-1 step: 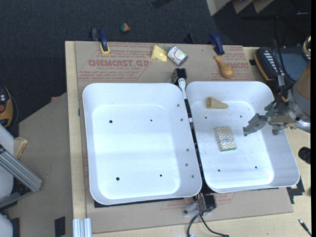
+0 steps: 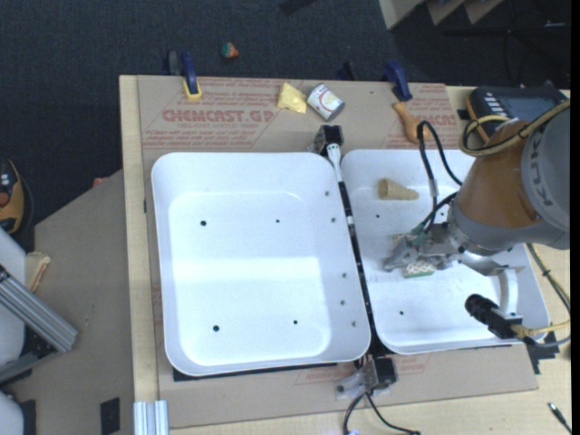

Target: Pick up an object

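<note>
Gripper (image 2: 404, 255) low in right bin (image 2: 399, 320), finger state indiscernible; 1 tan cone (image 2: 397, 189) lies horizontally, tip pointing right.

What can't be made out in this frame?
- Two-finger gripper in the camera view: fingers merge with grey and green clutter beneath, so any grasp is unclear.
- That clutter: too small and blurred to identify.
- Tan cone-shaped piece in the right white bin: too small to identify.
- Right bin's far side: covered by the grey arm with orange band.
</note>
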Robot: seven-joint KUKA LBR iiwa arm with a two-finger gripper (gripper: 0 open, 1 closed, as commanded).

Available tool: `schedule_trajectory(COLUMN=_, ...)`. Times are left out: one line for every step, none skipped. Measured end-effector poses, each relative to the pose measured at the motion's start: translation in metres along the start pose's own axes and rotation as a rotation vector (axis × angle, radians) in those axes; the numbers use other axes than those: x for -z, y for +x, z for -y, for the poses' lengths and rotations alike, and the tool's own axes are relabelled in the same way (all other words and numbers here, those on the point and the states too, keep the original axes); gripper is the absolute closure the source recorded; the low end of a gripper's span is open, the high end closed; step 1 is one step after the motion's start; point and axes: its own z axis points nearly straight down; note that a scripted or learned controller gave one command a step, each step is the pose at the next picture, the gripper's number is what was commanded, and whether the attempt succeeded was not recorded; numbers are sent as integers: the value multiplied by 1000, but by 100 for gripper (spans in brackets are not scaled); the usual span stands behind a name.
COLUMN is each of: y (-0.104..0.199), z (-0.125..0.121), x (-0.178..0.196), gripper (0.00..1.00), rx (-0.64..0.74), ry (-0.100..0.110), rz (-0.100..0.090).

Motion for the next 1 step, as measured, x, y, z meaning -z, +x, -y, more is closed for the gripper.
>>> schedule_trajectory(y=-3, z=0, x=16, gripper=100, rx=-3, ry=-4, rz=4)
